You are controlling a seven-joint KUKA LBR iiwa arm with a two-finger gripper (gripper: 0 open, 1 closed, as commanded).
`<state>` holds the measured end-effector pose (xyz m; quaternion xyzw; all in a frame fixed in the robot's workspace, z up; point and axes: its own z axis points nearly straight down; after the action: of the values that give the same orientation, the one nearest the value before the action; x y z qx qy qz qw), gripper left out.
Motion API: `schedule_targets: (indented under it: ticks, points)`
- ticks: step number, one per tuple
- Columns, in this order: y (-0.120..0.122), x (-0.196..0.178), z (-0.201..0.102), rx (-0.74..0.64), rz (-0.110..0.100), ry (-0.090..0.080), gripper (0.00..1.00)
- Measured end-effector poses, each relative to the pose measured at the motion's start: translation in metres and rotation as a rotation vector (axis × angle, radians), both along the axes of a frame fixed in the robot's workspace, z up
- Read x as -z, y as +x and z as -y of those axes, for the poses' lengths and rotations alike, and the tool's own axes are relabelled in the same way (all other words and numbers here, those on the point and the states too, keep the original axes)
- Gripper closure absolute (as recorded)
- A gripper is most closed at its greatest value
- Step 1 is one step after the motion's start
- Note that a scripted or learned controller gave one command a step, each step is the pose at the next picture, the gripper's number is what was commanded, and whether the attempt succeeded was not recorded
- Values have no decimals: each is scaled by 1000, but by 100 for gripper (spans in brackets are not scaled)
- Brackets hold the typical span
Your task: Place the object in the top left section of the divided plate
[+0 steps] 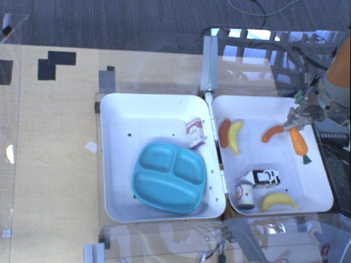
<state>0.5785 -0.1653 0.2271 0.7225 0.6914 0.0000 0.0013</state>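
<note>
Nearest the camera, along the near wall of the right bin, lie a yellow banana and a small can standing upright just left of it, with a black-and-white toy car just behind them. Farther back in the same bin, close to the divider, an orange-red sausage and a second small banana lie side by side, both pointing near to far. On the right side of that bin the gripper hangs low over a red-orange pepper-like piece, whose long axis runs left and slightly near from the fingertips, and an orange carrot with a dark green tip lies just on the near side of the gripper, slanting toward the near right. Whether the gripper is released, clenched, or grasping either piece cannot be told, since the tips blur into both objects. The object to be moved is most likely one of these two, still in the right bin. In the left bin sits the teal divided plate, turned slightly, with two smaller sections on its far side and one long section on its near side; all three look bare. A small red-and-white packet rests just beyond the plate's far right edge, touching or nearly so. The target, the far left section of the plate, lies well to the left of the gripper and somewhat nearer the camera, so the coming move would have to carry across the divider between the bins and well into the left bin.
</note>
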Motion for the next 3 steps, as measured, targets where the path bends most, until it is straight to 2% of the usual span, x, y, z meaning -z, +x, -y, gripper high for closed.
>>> schedule_targets:
  ticks: [1, 2, 3]
  points:
    - [-73, 10, 17, 78, -2, 2, 100]
    - [-90, 59, 21, 24, -2, 2, 100]
    - [-90, 53, -43, -22, -3, 3, 100]
